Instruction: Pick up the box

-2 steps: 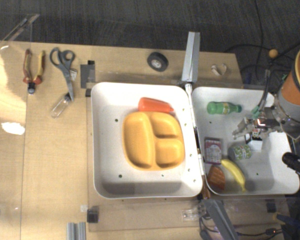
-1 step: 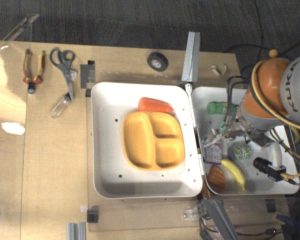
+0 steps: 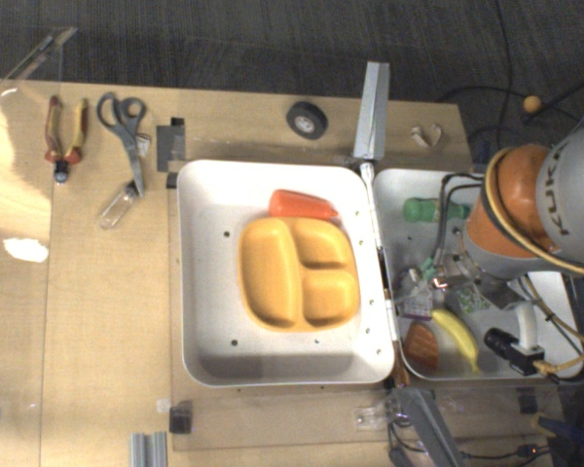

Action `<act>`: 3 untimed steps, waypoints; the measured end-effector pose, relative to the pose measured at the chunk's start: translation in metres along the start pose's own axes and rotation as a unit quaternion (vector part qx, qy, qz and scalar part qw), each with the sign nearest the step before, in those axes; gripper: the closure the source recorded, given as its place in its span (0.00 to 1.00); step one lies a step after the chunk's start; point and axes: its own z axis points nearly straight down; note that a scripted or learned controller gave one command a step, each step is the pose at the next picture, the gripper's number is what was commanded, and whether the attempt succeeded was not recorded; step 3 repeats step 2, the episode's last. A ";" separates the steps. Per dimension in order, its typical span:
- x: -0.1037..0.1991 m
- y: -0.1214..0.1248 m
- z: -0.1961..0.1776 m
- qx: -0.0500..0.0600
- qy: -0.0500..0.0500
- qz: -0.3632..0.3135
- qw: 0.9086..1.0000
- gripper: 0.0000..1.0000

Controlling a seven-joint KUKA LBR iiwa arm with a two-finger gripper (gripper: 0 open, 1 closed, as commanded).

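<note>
Two white bins on the bench. Left bin point(image 3: 204, 348): one yellow tray point(image 3: 297, 270), one orange box point(image 3: 302, 203) touching its far edge. Right bin point(image 3: 399, 188): one banana point(image 3: 457, 337), one green bottle point(image 3: 423, 209). Arm point(image 3: 535, 202) above the right bin; gripper point(image 3: 438, 285) state cannot be told.

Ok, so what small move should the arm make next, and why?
Probably a short shift toward the small purplish box by the left wall of the right bin: the gripper hangs just beside it, not over it, and the banana lies close.
</note>
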 end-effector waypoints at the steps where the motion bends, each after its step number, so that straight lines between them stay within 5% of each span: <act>1: -0.001 0.003 -0.012 -0.004 -0.002 -0.001 1.000 1.00; 2: 0.057 0.009 -0.136 0.003 0.002 -0.149 0.989 1.00; 3: 0.057 0.009 -0.136 0.003 0.002 -0.149 0.989 1.00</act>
